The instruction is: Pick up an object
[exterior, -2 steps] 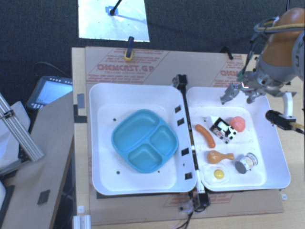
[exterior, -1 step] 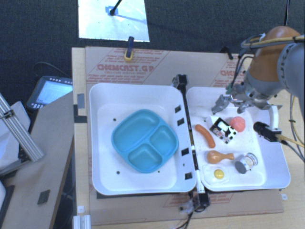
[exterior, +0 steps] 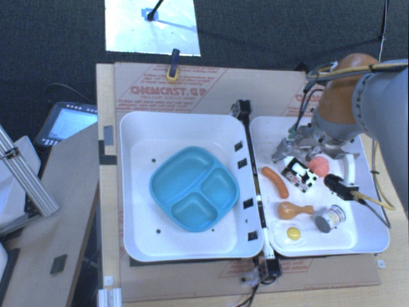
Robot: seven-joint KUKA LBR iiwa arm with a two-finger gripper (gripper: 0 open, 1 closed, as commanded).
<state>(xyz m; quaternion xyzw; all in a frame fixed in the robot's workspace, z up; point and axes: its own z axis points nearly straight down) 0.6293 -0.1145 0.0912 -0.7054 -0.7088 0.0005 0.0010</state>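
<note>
One blue tray, one sausage, one fried egg (end effector grip unclear).

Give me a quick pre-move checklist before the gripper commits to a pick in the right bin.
1. Gripper above the right bin: ok.
2. Something between the fingers: cannot tell.
3. Targets within the bin: ok; sausage, pink ball, drumstick, fried egg and small can all lie apart.
4. Black-and-white toy right beneath the gripper: ok.
5. Blue divided plate sits in the left bin, away from the arm: ok.
</note>
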